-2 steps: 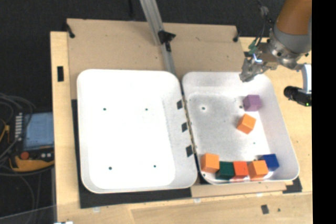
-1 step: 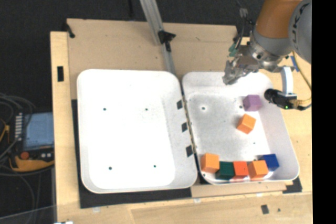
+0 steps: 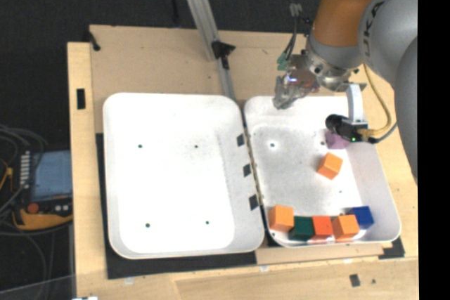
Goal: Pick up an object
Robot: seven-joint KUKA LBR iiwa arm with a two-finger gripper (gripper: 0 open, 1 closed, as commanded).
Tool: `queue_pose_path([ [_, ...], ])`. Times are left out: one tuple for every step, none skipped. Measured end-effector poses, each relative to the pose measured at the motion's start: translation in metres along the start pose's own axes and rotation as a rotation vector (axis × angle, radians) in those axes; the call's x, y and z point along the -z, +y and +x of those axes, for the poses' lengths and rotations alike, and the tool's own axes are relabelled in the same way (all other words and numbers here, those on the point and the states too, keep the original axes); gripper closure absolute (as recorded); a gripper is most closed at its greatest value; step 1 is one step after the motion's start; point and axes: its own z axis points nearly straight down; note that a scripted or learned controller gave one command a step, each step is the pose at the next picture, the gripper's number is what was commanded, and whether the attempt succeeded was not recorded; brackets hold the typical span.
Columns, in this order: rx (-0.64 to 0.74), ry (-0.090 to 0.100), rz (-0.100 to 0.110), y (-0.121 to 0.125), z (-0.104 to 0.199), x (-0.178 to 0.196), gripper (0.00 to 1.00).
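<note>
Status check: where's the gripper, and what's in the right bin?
Gripper over right bin's far left corner, nothing seen held. Lone orange block mid-bin; row of blocks along near edge. Nothing blocks the lone block.

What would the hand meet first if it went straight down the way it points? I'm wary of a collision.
Likely the bare floor of the right bin near its back corner; the hand has no block beneath, though depth is unclear.

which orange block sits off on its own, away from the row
The tilted orange block mid-way up the right bin. The other orange blocks lie in the row along the bin's near edge with the green block and blue block.
</note>
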Motion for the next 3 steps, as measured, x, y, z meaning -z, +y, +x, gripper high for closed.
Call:
queue_pose_path([
  [0.0,0.0,0.0,0.003,0.045,0.006,1.0],
  [0.001,0.0,0.0,0.004,0.105,0.01,1.0],
  [-0.001,0.0,-0.001,0.006,0.15,0.01,1.0],
])
